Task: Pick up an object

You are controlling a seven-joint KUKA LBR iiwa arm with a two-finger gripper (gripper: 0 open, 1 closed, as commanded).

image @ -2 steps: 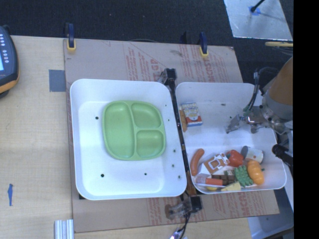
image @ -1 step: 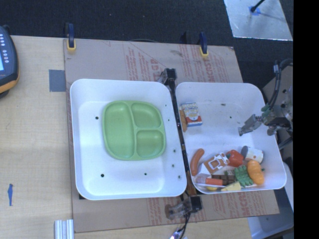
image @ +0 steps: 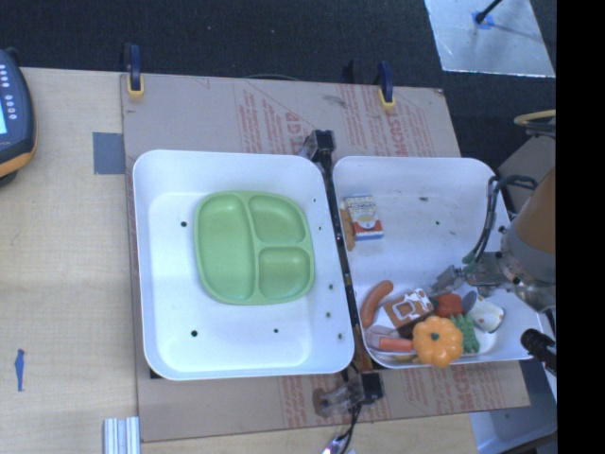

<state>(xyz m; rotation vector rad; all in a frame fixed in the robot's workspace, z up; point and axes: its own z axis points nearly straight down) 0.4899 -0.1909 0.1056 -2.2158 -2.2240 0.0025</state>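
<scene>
The right bin (image: pixel 425 180) holds a heap of toy food in its near right corner: an orange pumpkin (image: pixel 437 340), a reddish sausage (image: pixel 375 302), a brown and white toast piece (image: pixel 410 307), a red piece (image: pixel 450 304), a green piece (image: pixel 469 333) and a white piece (image: pixel 489 317). A small white and orange carton (image: pixel 362 218) lies apart near the bin's left wall. My gripper (image: pixel 460 275) reaches in from the right edge. It hovers low just above and behind the heap, near the red piece. Nothing visibly hangs from it.
The left bin (image: pixel 161 253) carries a green divided plate (image: pixel 253 247) at its middle. A black divider clip (image: pixel 322 144) sits between the bins at the back. Blue clamps (image: pixel 135 70) (image: pixel 384 83) pin the cardboard underlay. A yellow-edged pendant (image: pixel 11 112) lies at the far left.
</scene>
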